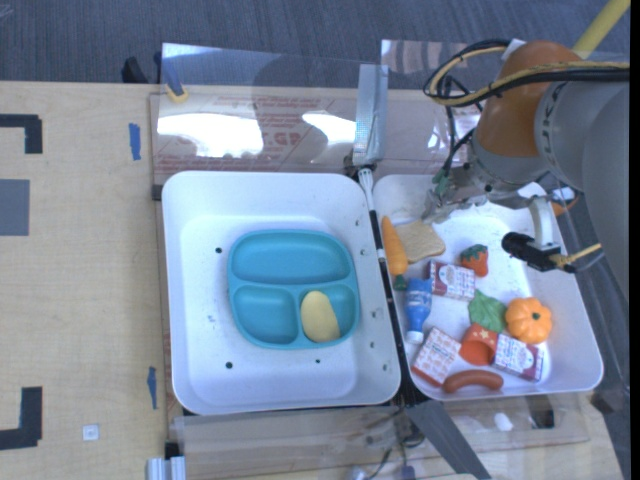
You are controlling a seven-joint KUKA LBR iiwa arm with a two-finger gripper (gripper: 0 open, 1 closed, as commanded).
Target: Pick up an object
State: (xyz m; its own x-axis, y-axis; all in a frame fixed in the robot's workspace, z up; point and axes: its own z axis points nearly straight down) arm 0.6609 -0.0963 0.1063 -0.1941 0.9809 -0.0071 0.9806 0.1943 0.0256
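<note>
Nearest us, a toy sausage lies along the near edge of the right bin. Just behind it are two red-and-white cartons, a small orange pumpkin and a green leafy piece.

Further back come a blue bottle, a strawberry and a carrot against the bin's left wall. A slice of toy bread lies flat beside the carrot.

The left bin holds a blue divided tray with a yellow, lemon-like piece in its lower right compartment.

The gripper hangs low over the far corner of the right bin, just beyond the bread. We cannot tell whether it is open or closed, and we see nothing held in it.

We judge the bread the likeliest target. It looks light and fairly stiff, but thin and flat, so it offers little height to grab. We would take it across its two side edges. The carrot crowding its left edge could get in the way.
</note>
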